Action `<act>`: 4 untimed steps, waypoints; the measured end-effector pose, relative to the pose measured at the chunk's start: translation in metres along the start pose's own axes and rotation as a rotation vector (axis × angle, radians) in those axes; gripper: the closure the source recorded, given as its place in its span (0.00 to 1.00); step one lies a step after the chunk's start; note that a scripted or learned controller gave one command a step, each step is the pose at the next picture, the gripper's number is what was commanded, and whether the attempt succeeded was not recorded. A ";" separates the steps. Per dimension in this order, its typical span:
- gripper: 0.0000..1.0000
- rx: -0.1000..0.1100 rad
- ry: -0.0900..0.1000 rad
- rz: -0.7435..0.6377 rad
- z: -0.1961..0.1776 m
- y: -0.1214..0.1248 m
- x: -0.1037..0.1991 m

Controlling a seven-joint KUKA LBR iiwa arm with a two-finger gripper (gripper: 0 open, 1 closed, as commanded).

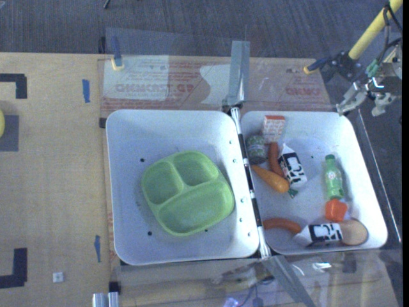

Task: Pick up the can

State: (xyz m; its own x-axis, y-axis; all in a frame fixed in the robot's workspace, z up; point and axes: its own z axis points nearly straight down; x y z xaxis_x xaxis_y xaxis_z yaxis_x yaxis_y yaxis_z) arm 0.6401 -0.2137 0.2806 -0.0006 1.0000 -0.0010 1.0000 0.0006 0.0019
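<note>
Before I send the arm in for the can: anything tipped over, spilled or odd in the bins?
No spill or damage that I can see. The right bin is crowded: the can sits near its left wall, close beside a sausage and a carrot. The green bottle lies on its side. The green tray sits askew in the left bin.

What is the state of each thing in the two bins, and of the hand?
green divided plate: lying flat in left bin
can: in right bin, untouched
green bottle: lying on its side
carrot: lying beside the can
small carton: at the back wall
hand: outside the right bin
</note>
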 end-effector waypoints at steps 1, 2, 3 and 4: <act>0.00 0.000 0.001 -0.163 0.122 -0.020 0.029; 0.00 -0.029 -0.005 -0.176 0.167 -0.031 0.079; 0.00 -0.002 -0.001 0.045 0.181 0.028 0.037; 0.00 -0.001 0.000 0.026 0.194 -0.051 0.045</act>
State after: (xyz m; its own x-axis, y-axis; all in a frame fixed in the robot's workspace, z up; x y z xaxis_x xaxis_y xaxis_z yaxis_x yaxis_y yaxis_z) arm 0.5890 -0.1685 0.0861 0.0258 0.9997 -0.0007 0.9997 -0.0258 0.0032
